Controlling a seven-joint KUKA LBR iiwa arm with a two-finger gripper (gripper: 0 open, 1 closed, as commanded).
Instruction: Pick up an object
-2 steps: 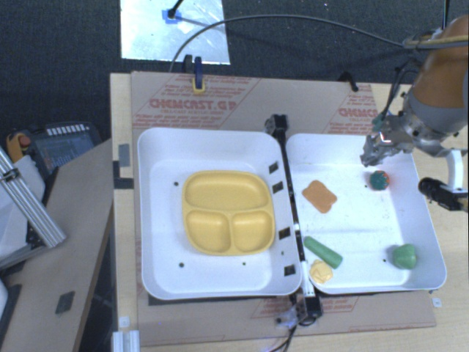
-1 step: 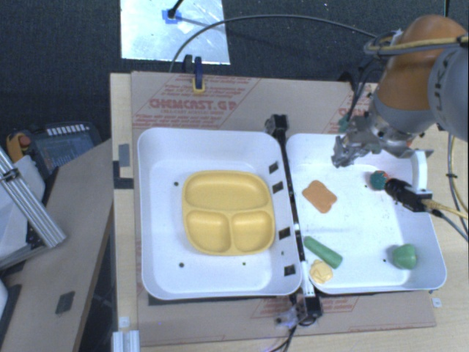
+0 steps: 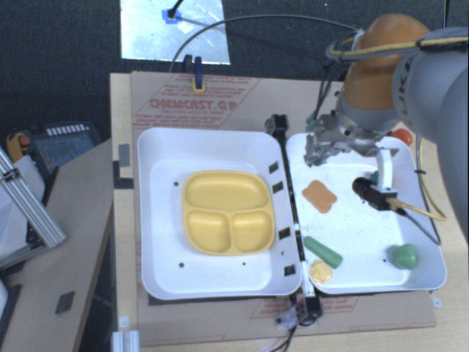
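Two white bins sit side by side on the bench. The left bin (image 3: 157, 196) holds a yellow plate (image 3: 226, 211) with three parts, lying flat in the middle. The right bin (image 3: 359, 229) has the small things to pick from. A flat orange piece (image 3: 319, 196) lies near the left side of that bin. A green stick (image 3: 323, 251) lies lower down, close to the left wall. A little yellow lump (image 3: 320, 271) sits just beside it in the near corner. A green ball (image 3: 404, 256) rests well apart from them, near the right corner. A bit of a red thing (image 3: 401, 135) peeks out at the far side, partly hidden by the arm (image 3: 381, 72). The gripper (image 3: 316, 155) is over the far left part of the right bin, near the flat orange piece, with white floor showing between them. I cannot tell if it is wide or narrow.
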